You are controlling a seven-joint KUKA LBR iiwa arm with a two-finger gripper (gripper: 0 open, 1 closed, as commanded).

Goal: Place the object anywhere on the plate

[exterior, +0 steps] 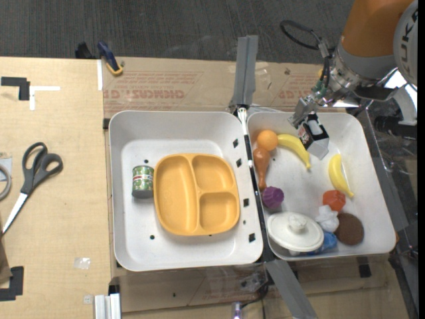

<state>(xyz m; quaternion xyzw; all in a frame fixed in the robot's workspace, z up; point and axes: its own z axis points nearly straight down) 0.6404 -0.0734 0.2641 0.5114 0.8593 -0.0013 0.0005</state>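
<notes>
Seemingly clamped on a small black-and-white box (313, 133), the end effector (307, 118) hangs over the right bin's far edge, with the yellow plate (197, 193) well off leftward in the left bin.

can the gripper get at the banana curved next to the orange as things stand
Probably yes. The gripper hangs just above that banana at the right bin's far end, and nothing lies on top of it.
</notes>
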